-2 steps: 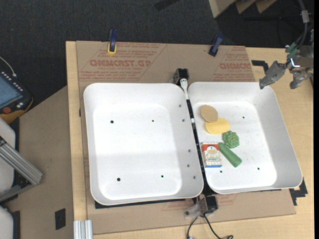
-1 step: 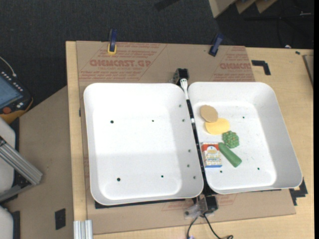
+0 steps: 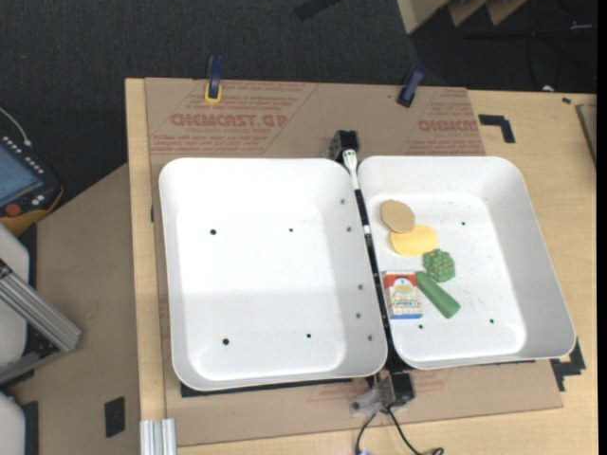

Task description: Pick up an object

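The candidates for picking all lie in the right bin [image 3: 531, 254], bunched against its left wall, just beside the seam where the two bins meet. We count four: a tan oval piece [image 3: 398, 216] that looks like a play-food cookie or potato, a yellow piece [image 3: 413, 242] touching it just below, a green toy vegetable [image 3: 439, 278] with a knobbly head and a long stalk running down and to the right, and a small flat carton [image 3: 404, 295] with a red top and a printed label, lying by the stalk's left side. The yellow piece and the green head appear to touch; the carton sits close to the bin wall.

The left bin [image 3: 190, 254] holds nothing we can pick. Both bins rest on a cardboard sheet [image 3: 285, 112] clamped at its far edge.

We judge the task to be at its very start: nothing has been lifted, and no approach is under way. We cannot tell how the gripper's fingers stand.

The next move, as we see it, calls for choosing one item and descending over it. The tan piece at the top of the cluster or the green stalk's free lower end look the least crowded; the carton, flat and near the wall, would likely be hardest.
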Motion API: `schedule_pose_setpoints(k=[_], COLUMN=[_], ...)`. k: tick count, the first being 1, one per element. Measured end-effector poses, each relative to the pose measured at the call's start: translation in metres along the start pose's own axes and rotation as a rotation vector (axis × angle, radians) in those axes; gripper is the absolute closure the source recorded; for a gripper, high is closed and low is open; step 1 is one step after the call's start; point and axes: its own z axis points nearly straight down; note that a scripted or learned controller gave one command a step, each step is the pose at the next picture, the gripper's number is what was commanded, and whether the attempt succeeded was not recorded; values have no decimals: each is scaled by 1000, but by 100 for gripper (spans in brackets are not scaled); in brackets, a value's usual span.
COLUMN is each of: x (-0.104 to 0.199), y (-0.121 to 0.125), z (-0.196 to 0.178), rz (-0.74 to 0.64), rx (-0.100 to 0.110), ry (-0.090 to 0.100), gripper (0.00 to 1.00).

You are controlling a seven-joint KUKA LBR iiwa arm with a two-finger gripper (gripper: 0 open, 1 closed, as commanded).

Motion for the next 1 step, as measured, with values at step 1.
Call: schedule_pose_setpoints(k=[1], x=[60], y=[34], z=[41], rz=[-7], rx=[12], ry=[9], gripper=[100])
